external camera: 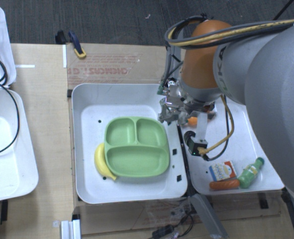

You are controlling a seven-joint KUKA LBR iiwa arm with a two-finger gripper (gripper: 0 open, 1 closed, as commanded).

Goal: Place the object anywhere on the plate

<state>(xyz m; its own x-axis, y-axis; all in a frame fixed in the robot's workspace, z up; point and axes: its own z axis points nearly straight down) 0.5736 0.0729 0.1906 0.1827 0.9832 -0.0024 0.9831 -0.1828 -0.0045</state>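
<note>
We see the gripper [179, 114] over the seam between the two bins, at three o'clock from the green three-compartment plastic plate [137, 147]; whether it is spread we cannot tell. A small orange object [192, 119] sits beside it. A yellow banana [102, 162] touches the plate at eight o'clock.

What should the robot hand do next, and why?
Probably slide left toward the green plate. The gripper hangs above the seam between the two bins, beside the plate's right rim, with something small and orange near it. I cannot tell whether it holds that.
</note>
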